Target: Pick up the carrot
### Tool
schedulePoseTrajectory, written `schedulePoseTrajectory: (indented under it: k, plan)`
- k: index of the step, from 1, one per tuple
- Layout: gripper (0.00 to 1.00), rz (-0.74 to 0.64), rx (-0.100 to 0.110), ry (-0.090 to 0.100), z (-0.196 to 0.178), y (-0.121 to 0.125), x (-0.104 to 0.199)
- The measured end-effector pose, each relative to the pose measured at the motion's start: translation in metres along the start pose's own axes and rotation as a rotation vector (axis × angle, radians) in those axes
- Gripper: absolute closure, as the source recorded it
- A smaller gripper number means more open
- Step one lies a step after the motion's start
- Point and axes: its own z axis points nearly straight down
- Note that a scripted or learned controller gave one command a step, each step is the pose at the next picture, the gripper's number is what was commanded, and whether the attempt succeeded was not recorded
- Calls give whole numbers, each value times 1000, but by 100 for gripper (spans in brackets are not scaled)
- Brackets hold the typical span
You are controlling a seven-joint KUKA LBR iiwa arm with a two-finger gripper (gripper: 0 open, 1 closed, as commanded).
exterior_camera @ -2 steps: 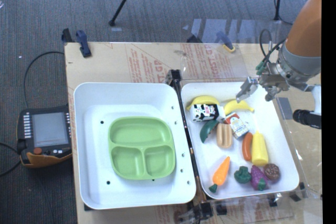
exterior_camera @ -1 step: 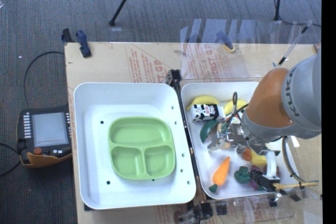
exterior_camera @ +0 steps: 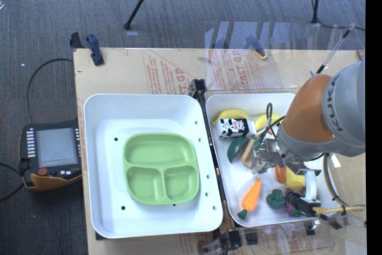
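Evidently the orange, green-topped toy carrot (exterior_camera: 251,194) lies ungrasped in the right-hand white bin (exterior_camera: 229,188), while the tool (exterior_camera: 261,159), whose state cannot be told, is poised near it.

My workspace: brown cardboard-topped bench (exterior_camera: 155,68). Two shallow white plastic bins sit directly on it, side by side: left bin (exterior_camera: 101,128), right bin (exterior_camera: 230,212). Blue clamp (exterior_camera: 94,48) grips bench's far-left edge.
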Motion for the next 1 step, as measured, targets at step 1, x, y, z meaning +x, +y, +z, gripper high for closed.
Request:
schedulePoseTrajectory:
  k: [1]
  plan:
    - [100,-226,-2,-3,6,-44,-53]
